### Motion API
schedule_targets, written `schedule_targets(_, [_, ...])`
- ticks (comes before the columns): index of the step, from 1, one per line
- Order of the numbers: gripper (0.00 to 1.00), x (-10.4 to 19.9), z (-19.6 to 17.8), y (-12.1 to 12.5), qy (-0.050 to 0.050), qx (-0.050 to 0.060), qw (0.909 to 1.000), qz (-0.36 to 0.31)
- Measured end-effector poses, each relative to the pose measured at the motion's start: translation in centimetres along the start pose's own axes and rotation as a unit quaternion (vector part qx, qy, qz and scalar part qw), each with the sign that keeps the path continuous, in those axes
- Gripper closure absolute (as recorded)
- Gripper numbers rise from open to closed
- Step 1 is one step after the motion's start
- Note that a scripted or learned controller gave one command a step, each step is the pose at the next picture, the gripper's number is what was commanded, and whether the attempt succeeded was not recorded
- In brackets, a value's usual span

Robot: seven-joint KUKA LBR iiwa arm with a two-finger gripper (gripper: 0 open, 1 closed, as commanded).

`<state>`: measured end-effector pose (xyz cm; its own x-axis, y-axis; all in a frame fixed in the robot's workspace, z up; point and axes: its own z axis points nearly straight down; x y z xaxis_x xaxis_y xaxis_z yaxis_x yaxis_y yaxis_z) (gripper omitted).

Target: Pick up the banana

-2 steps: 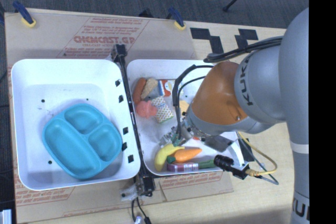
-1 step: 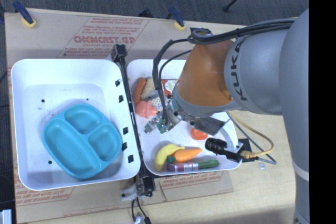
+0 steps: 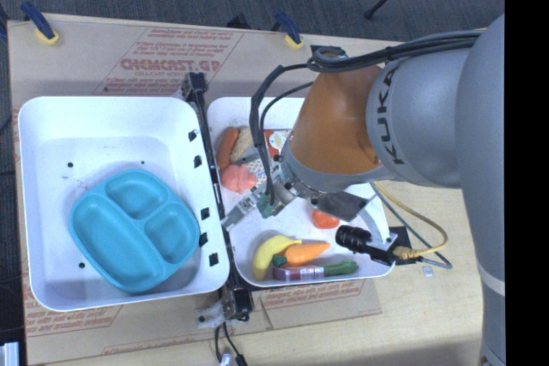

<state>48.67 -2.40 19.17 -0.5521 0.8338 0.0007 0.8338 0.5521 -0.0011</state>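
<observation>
The yellow banana (image 3: 269,252) lies near the front edge of the right bin (image 3: 225,111), curved, with an orange carrot (image 3: 307,252) touching its right end. My gripper (image 3: 256,205) hangs below the orange wrist band, over the left middle of the right bin, a short way above and behind the banana. Nothing shows in its grasp. The arm's body hides much of the bin's middle and back.
A blue divided plate (image 3: 133,227) lies in the left bin (image 3: 43,120). The right bin also holds a pink piece (image 3: 238,177), an orange-red piece (image 3: 227,146), a red piece (image 3: 326,219) and a green and purple item (image 3: 316,271) by the front wall. A black cable plug (image 3: 360,241) hangs nearby.
</observation>
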Motion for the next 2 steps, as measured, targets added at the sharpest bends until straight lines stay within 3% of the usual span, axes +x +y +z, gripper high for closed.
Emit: schedule_targets(2, [0.0, 0.0, 0.0, 0.0, 0.0, 0.0, 1.0, 0.0])
